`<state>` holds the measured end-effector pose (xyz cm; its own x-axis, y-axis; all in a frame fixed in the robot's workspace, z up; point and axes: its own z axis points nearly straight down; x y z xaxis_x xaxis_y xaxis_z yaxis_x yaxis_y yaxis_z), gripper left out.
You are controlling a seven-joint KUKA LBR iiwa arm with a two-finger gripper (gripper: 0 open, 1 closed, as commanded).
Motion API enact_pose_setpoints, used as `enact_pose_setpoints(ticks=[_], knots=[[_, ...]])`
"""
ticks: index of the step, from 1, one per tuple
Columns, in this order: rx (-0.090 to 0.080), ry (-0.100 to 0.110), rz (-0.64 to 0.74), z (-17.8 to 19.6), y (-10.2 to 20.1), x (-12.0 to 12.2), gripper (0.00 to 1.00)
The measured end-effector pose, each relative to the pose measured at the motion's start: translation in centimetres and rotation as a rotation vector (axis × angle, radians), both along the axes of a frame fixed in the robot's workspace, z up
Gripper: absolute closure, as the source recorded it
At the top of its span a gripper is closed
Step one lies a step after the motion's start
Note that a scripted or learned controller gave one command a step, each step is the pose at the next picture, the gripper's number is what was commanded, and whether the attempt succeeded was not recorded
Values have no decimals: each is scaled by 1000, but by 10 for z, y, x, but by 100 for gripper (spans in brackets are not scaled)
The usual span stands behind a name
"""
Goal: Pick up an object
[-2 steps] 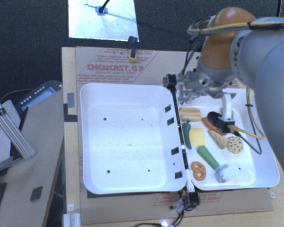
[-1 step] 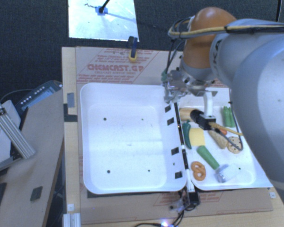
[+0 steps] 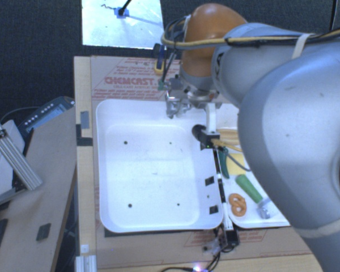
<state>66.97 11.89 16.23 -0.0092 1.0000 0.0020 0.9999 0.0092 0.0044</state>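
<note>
Left bin: shallow white plastic bin (image 3: 110, 152), only dark specks on its floor.
Right bin: white bin (image 3: 272, 220) mostly behind the grey arm (image 3: 294, 112); holds a green cylinder (image 3: 249, 188), an orange pretzel-shaped piece (image 3: 237, 204), a yellowish item (image 3: 235, 163).
Gripper: metal two-finger gripper (image 3: 173, 111) over the left bin's far edge; jaw state cannot be told.
Writing: red "CHEMCAST" on brown cardboard sheet (image 3: 124, 79).

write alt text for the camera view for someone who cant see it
A large grey robot arm with an orange band reaches in from the right, its gripper hanging over the far edge of the left white bin. The right bin, mostly hidden by the arm, holds a pretzel and a green-handled tool.
</note>
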Motion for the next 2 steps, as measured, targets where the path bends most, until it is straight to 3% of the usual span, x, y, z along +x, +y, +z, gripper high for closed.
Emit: enact_pose_setpoints(ticks=[1, 2], knots=[[3, -6, 3, 81, 92, -1, 100], [-3, 15, -2, -42, 117, -46, 100]])
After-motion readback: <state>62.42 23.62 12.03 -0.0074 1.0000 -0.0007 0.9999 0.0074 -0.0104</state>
